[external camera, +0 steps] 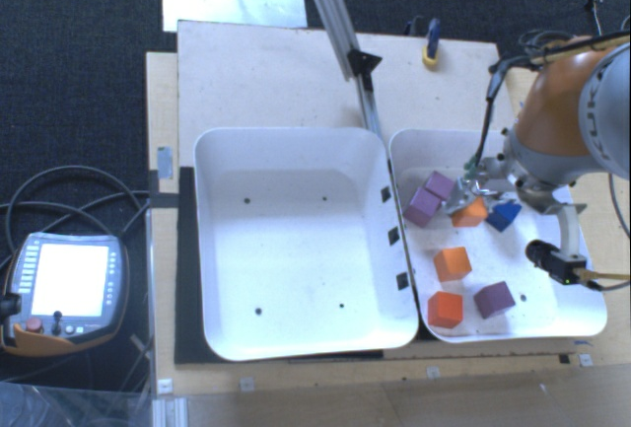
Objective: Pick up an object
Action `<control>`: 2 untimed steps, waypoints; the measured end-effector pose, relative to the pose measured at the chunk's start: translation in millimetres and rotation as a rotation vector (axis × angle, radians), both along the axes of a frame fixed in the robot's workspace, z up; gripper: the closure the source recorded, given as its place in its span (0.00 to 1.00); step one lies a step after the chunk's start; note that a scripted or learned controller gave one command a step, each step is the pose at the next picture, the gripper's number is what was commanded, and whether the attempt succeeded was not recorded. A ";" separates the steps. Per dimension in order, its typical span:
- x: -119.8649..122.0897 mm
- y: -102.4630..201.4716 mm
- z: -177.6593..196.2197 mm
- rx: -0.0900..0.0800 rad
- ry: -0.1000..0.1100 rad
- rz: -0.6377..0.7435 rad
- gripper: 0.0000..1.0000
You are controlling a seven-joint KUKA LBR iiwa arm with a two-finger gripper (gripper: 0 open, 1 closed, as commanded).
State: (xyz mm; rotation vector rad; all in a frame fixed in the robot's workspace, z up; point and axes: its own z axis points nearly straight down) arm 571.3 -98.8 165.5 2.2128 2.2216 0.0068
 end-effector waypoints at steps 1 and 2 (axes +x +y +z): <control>4.7 10.2 54.0 0.000 0.000 0.002 1.00; 6.3 10.0 97.9 0.000 0.001 0.001 1.00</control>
